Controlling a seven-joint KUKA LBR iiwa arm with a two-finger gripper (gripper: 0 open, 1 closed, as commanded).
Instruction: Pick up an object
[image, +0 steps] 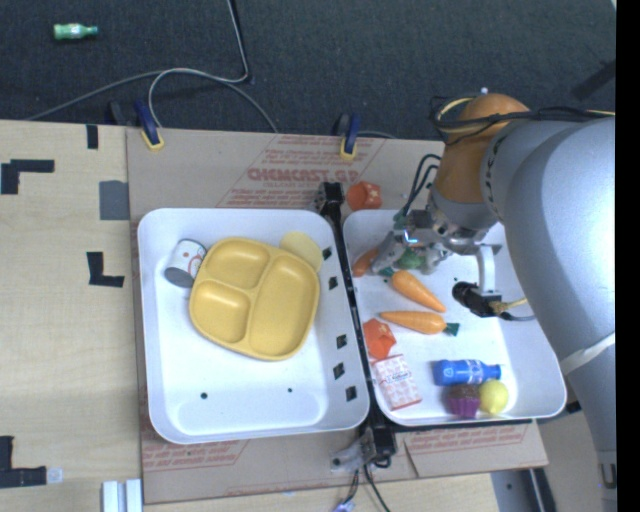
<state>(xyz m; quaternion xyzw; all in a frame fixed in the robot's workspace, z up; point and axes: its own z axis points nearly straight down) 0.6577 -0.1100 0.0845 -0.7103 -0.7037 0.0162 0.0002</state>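
Observation:
My gripper (404, 252) hangs low over the far left part of the right bin (530, 352), below the orange wrist band. A small orange piece (364, 263) lies just to its left, partly hidden under it. Directly in front of the gripper lies a carrot (418, 290), with a second carrot (413, 321) nearer the camera. Further forward in the same bin are an orange chunk (379, 338), a red and white packet (396, 382), a blue bottle (462, 373), purple grapes (462, 402) and a yellow lemon (493, 398).
The left bin (240, 405) holds a yellow divided plate (255, 297), a small can (184, 263) at its left and a pale yellow item (300, 247) behind it. A red-orange ball (364, 194) sits on the cardboard behind the bins. The arm's bulk covers the right side.

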